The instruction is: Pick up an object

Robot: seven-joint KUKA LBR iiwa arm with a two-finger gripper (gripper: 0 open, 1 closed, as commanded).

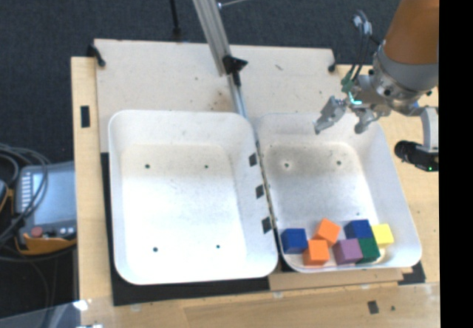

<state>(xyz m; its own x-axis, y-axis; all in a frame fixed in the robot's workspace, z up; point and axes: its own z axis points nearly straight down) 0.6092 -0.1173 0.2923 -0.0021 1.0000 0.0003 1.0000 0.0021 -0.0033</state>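
Observation:
Several small coloured blocks lie bunched along the near edge of the right bin point(384, 164): a blue one point(294, 239), two orange ones point(328, 230) point(317, 251), a purple one point(346, 250), a green one point(369, 249), a second blue one point(359, 230) and a yellow one point(382, 234). My gripper point(344, 119) hangs over the far edge of the right bin, well away from the blocks. Its two fingers are spread apart and hold nothing.
The left bin point(126, 171) sits beside the right one, with a row of dark clips along the divide. A slanted aluminium pole point(211, 20) rises from the bench behind the bins. A control pendant and cables lie off the bench at the left.

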